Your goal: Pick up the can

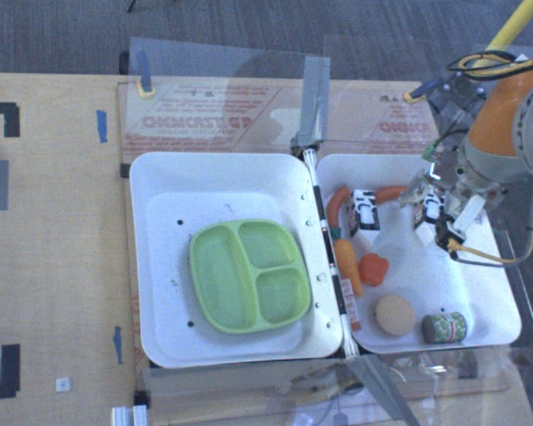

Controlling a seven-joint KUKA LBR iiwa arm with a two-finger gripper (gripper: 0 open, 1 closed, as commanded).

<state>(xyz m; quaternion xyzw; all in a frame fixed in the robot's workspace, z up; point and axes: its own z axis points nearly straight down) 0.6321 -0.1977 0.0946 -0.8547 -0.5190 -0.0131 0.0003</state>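
Observation:
The can (445, 327) is small with a green patterned label. It lies on its side in the front right corner of the right bin (493, 291). My gripper (433, 211) hangs over the back right part of the same bin, well behind the can and apart from it. Nothing shows in its grasp. The arm's orange band sits just above it at the right edge of the view.
The right bin also holds a tan round thing (396, 315) just left of the can, a red piece (373, 269), an orange carrot (346, 264), a red sausage shape (338, 204) and a black-and-white box (366, 209). A green divided plate (249, 275) lies in the left bin (160, 193).

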